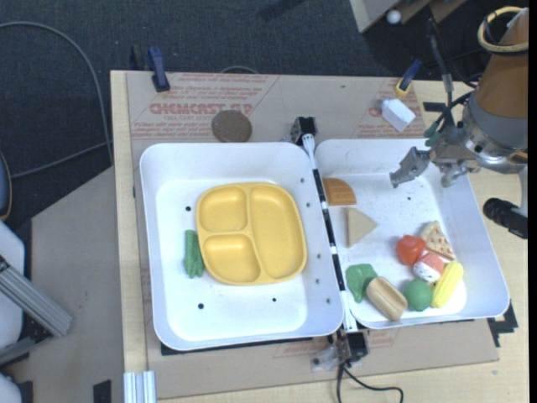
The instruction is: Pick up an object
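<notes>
My gripper (430, 170) hangs over the far part of the right bin (475, 217), open, with nothing between its fingers. Below and left of it lie a brown bread piece (339, 191) and a tan wedge (359, 225). Nearer the front right are a red tomato (409, 248), a pizza slice (436, 241), a yellow corn cob (449, 282), a green ball (419, 294), a hot dog (386, 297) and a green leafy piece (360, 278). None of them touches the gripper.
The left bin (168, 217) holds a yellow divided plate (251, 232) and a green pod (194, 253) beside it. A brown disc (232, 127) and a white block (397, 113) lie on the cardboard behind the bins. The arm's grey and orange body (503, 91) rises at the right.
</notes>
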